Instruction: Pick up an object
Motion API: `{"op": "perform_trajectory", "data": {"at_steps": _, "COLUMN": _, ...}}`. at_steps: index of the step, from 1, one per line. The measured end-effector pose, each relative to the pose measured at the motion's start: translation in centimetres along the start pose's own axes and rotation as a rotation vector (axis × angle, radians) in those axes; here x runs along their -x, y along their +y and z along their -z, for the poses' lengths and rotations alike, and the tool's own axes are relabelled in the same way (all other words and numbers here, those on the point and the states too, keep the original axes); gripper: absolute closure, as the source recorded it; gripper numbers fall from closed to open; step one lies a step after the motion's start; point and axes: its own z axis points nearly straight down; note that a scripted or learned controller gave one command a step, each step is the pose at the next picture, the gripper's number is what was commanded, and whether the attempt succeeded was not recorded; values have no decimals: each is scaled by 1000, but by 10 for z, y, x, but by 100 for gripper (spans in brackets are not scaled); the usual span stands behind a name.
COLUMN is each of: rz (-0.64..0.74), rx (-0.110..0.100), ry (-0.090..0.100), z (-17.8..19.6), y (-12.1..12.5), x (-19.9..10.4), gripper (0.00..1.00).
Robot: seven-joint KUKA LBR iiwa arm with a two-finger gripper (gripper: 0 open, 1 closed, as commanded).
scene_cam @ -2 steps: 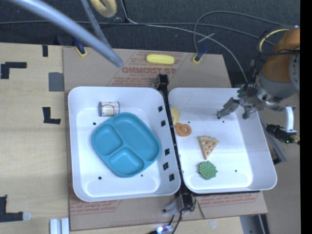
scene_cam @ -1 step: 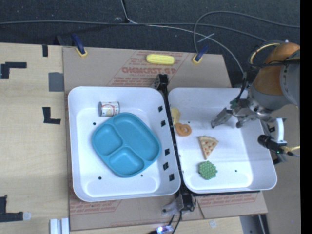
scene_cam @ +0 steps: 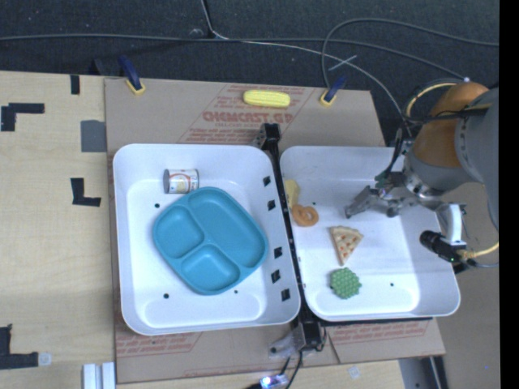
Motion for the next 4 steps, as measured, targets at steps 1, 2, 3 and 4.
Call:
{"op": "perform_trajectory", "data": {"at_steps": 1, "rz": 1, "rx": 5, "ry": -3, "z": 13, "y": 2, "x": 1, "gripper": 100}}
{"op": "perform_trajectory", "data": {"at_steps": 2, "rz": -2, "rx": 2, "ry": 2, "z": 58, "y": -5, "x": 1, "gripper": 100}}
{"op": "perform_trajectory", "data": {"at_steps": 3, "rz": 0, "rx": 3, "ry": 2, "z": 108, "y": -8, "x": -8, "gripper": 100}}
{"op": "perform_trajectory", "data": {"at_steps": 4, "rz": -1, "rx": 4, "ry": 1, "z": 163, "y": 3, "x": -8, "gripper": 100}}
